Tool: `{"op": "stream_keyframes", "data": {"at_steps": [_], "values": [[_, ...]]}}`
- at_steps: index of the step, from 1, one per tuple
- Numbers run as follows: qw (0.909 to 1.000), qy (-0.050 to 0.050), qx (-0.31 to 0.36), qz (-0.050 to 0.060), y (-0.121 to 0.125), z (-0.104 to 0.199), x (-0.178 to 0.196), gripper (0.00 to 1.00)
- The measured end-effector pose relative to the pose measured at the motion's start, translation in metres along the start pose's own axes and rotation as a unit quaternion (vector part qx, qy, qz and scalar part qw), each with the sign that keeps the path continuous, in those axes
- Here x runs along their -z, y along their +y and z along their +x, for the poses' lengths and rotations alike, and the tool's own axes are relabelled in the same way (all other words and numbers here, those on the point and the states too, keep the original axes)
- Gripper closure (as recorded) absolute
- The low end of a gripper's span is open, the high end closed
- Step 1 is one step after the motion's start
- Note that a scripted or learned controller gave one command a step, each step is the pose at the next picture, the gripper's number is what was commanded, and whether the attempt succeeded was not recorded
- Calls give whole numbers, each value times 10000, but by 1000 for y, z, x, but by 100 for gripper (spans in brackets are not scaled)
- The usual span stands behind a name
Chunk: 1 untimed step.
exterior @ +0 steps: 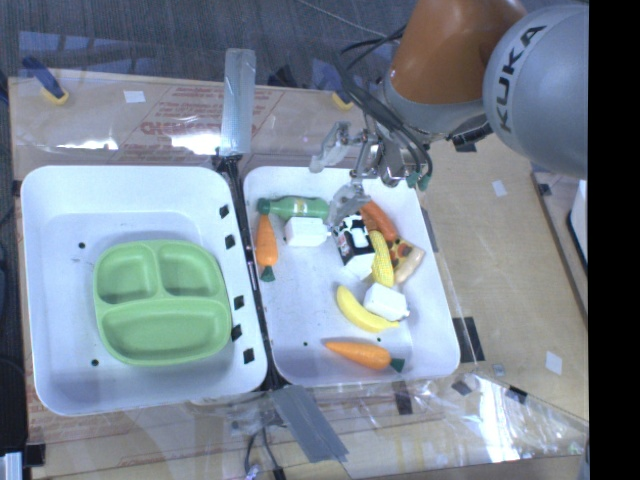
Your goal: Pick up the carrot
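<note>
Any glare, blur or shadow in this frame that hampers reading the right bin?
Camera view: glare on the clear sheet behind the left bin; the claw looks soft against the clutter; carrots and banana read sharply, with only faint shadows.

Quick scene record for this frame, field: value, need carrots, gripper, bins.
left bin: holds a green divided plate
right bin: holds the toy food
carrot by divider: upright along the bin's left wall
carrot at front: lying crosswise, green end to the right
other items: banana, corn cob, green bottle, white blocks
gripper: above the bin's back part, near the bottle
carrot grasped: no, both lie apart from the gripper
</note>
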State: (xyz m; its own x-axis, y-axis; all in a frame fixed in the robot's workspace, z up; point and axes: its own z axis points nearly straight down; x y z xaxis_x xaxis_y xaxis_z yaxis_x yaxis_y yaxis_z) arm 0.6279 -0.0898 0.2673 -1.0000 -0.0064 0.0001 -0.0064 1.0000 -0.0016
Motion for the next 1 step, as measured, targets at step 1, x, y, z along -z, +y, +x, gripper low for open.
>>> {"op": "stream_keyframes", "data": {"at_steps": [1], "values": [[9977,22,675,-18,51,27,-78,0]]}}
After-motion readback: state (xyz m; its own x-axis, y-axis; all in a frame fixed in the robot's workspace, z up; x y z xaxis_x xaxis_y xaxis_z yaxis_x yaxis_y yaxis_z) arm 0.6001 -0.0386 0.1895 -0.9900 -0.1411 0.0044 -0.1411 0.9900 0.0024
